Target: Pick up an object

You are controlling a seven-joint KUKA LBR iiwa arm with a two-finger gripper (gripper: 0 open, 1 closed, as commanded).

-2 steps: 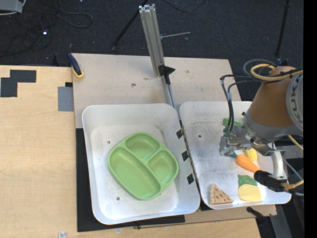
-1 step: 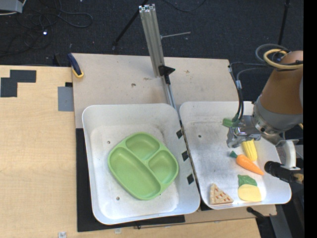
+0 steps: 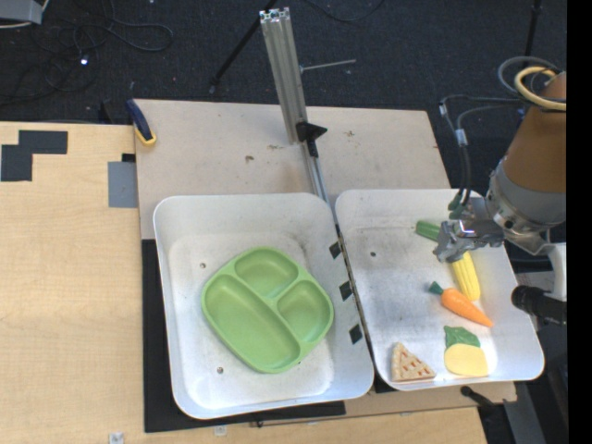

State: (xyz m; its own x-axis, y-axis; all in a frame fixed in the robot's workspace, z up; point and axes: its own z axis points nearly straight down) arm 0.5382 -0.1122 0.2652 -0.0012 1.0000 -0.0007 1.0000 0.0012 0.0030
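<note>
Corn cob [image 3: 467, 277] lengthwise near-to-far

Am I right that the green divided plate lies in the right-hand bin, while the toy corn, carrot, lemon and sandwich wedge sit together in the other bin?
Not quite. The camera view shows the green divided plate in the left bin. The corn, carrot, lemon and sandwich wedge do sit together, in the right bin.

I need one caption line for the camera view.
Gripper above yellow toy corn in right white bin; green divided plate left.
</note>
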